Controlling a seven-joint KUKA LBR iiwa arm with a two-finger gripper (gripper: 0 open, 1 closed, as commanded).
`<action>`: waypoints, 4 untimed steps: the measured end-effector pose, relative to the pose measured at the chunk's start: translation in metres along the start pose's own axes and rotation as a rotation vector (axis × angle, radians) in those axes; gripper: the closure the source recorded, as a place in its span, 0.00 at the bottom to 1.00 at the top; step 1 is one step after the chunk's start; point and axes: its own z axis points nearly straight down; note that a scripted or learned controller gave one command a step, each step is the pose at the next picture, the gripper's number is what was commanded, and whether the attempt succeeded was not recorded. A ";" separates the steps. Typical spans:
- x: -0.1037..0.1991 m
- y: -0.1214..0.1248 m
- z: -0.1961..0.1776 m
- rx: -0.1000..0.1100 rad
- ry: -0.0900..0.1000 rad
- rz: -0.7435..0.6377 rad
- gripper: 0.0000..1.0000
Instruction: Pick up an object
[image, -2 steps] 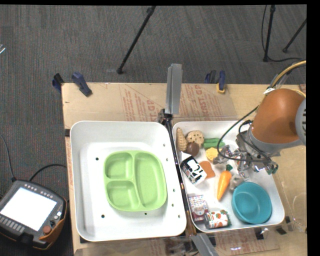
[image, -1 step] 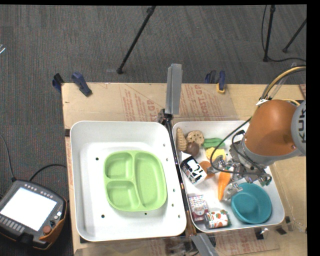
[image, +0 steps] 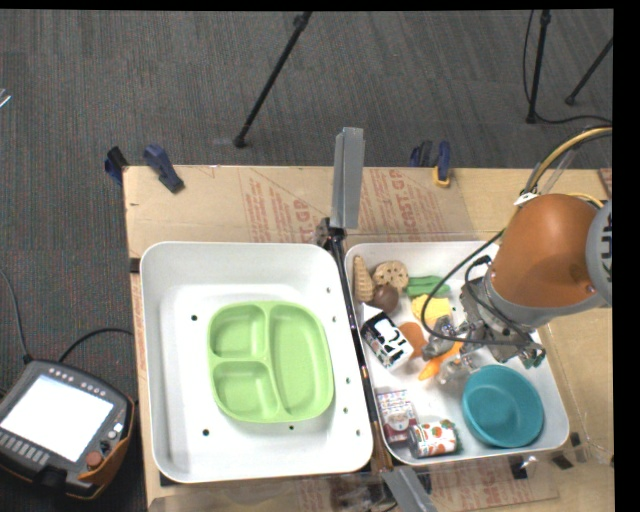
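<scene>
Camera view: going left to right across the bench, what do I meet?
Handheld screen unit → left white bin with the green divided plate → upright grey post between the bins → black-and-white carton → teal bowl under the arm's orange band.

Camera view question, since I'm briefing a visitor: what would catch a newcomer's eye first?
The orange band of the grey arm looms over the right white bin, which is crowded with small toys and a teal round bowl. In the left white bin lies a light green divided plastic tray.
</scene>
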 end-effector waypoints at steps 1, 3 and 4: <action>-0.084 0.099 -0.177 0.006 -0.016 -0.020 1.00; -0.131 0.136 -0.165 0.001 -0.005 -0.095 1.00; -0.139 0.144 -0.174 0.002 -0.001 -0.231 1.00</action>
